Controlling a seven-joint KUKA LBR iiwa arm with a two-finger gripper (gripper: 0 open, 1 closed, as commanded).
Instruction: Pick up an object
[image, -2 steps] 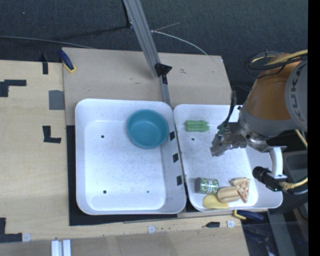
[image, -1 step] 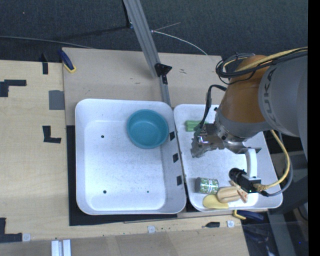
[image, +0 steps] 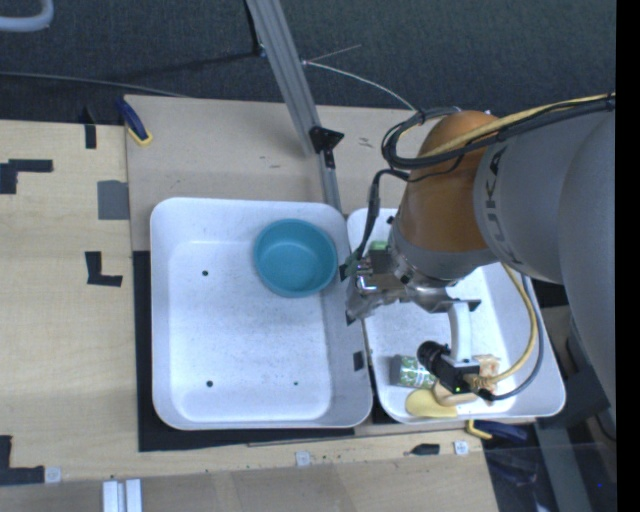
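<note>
At the far left of the frame the wooden tabletop (image: 60, 330) lies bare apart from some strips of black tape. Next comes the left bin (image: 250, 370), white and shallow, whose floor carries one thing: a blue bowl (image: 295, 258) standing upright in the bin's upper right corner, close against the wall.

Just right of the bowl, the grey and orange arm (image: 450, 200) hangs its jaws over the wall that the two bins share, level with the bowl's lower edge. They are seen from above and partly lost against their own metal, so whether they are open or shut cannot be told, and nothing can be seen held between them.

Under the arm sits the right bin (image: 505, 310). Along its lower edge lie a small green packet (image: 410, 373), a yellow banana-like piece (image: 430, 404) just below it, and a small tan thing (image: 487, 370) to the right.

The task names no particular thing, so any of these would serve. The step in hand looks like the approach, with no grasp made yet. The bowl is the nearest candidate. Taking it would call for a short shift to the left, the jaws astride its rim, then a descent and a firm close. The small pieces lower right would need a longer reach.
</note>
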